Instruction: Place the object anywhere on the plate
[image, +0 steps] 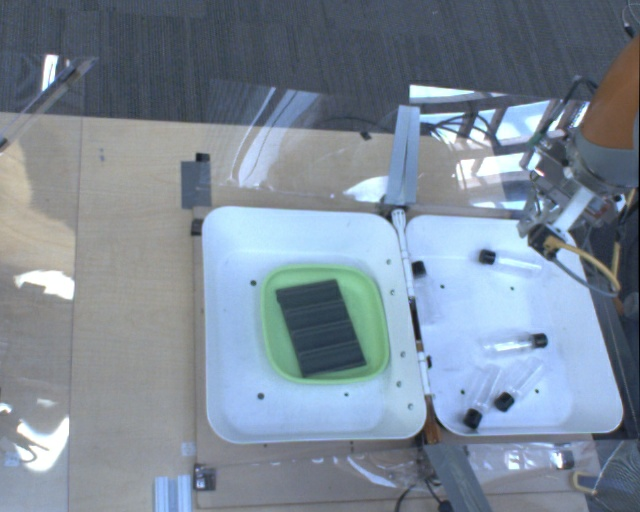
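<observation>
A green square plate (272, 318) lies in the left bin (230, 330), and a dark grey ridged block (319, 327) rests flat on its middle. Several clear vials with black caps lie in the right bin (590, 400): one near the back (503, 261), one at mid right (518, 345), and two close together at the front (497, 395). A small black cap (418, 268) sits by the bin's left wall. My gripper (553, 213) hangs over the back right corner of the right bin, above and to the right of the rear vial, with nothing seen in it.
A grey metal post (404, 160) stands behind the seam between the two bins. Clear plastic sheeting (290, 130) covers the wooden bench behind the bins. A small dark bracket (196, 182) sits at the left bin's back left corner.
</observation>
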